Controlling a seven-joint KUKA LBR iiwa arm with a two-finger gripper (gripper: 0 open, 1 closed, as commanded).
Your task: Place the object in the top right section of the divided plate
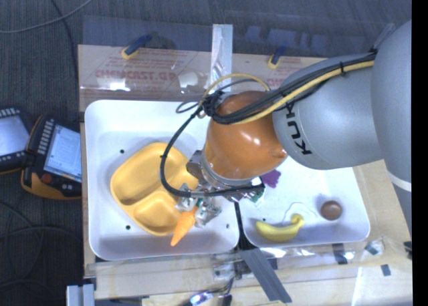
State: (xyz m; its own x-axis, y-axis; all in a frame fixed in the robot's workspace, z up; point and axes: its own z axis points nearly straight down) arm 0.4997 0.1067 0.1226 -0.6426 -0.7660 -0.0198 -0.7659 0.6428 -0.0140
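I see the hand [200, 210] gripping the carrot [182, 226] at the yellow divided plate's [137, 178] lower-right rim; placement not yet done.

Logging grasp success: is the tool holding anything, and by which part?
It seems to hold the carrot by its top, thick end; its tip points down-left over the yellow divided plate.

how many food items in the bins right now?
3, maybe more hidden under the arm. Carrot at the yellow divided plate's lower right edge, left bin; banana and brown round item in right bin.
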